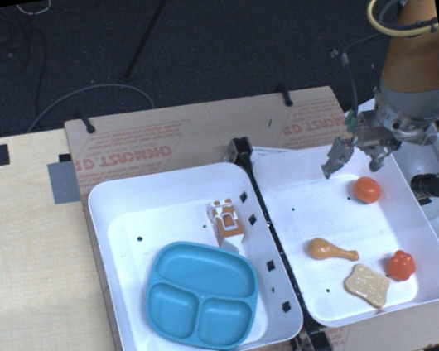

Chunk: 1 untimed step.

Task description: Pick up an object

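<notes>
Grey gripper (357, 156) spread open, nothing held, poised over right bin (436, 258), orange ball (366, 190) just below, blue tray (201, 295) seen in left bin (119, 272).

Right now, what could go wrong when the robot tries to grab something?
1. The orange ball is round and might roll away when touched.
2. The toast lies flat, so it could be hard to pinch.
3. The red pepper sits near the bin wall, so the gripper might bump it.

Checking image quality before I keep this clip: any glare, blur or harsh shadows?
Camera view: even lighting, soft shadows only; the two shallow white bins look bright but not blown out; the round orange toy and blue divided plastic plate are sharp; the gripper is slightly soft; the background is dark.
</notes>
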{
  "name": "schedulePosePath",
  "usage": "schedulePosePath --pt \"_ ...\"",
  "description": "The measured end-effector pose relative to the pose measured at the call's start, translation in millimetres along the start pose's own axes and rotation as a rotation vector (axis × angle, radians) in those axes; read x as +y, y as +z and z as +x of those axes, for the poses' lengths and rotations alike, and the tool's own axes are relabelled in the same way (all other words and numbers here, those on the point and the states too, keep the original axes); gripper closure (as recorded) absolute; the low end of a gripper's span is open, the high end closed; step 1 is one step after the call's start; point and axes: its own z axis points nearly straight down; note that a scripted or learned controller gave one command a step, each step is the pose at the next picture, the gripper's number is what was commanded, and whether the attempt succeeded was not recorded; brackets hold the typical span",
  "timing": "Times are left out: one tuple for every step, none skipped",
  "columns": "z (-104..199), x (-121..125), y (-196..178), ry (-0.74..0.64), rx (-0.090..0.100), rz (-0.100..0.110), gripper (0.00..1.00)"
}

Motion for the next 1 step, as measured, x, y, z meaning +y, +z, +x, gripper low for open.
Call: schedulePosePath --pt "0.0 2.1 -8.1 -0.002 -0.002 -0.012 0.0"
